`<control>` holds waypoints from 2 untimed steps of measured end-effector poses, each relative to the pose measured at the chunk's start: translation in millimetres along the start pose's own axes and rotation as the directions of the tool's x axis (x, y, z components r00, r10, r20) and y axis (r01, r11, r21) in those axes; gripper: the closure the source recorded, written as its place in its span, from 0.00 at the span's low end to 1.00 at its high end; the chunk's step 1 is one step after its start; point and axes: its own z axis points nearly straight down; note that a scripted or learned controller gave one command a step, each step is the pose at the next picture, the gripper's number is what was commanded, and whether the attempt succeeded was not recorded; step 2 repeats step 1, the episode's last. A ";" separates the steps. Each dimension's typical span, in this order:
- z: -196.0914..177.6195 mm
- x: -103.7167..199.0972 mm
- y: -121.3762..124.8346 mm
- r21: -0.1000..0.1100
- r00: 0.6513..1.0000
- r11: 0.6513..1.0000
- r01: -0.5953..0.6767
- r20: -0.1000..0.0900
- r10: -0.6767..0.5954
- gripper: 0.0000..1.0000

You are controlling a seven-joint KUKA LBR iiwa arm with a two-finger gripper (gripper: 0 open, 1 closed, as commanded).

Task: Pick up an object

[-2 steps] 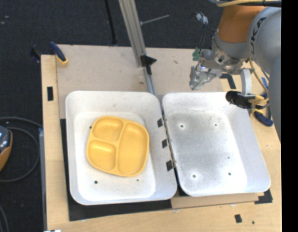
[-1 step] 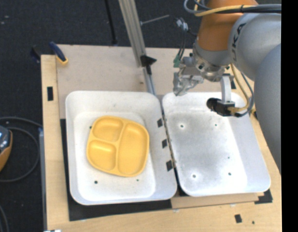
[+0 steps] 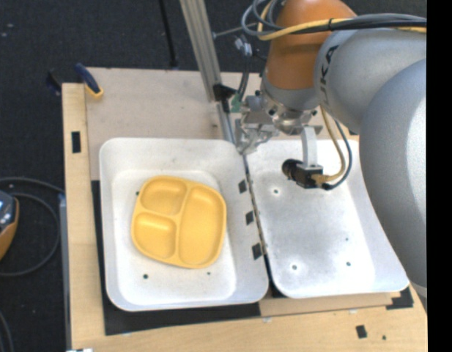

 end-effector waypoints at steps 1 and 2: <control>-8.4 43.3 -13.0 -0.001 1.000 1.000 -0.001 0.000 0.001 1.00; -8.4 43.3 -13.0 -0.001 1.000 1.000 -0.001 0.000 0.001 1.00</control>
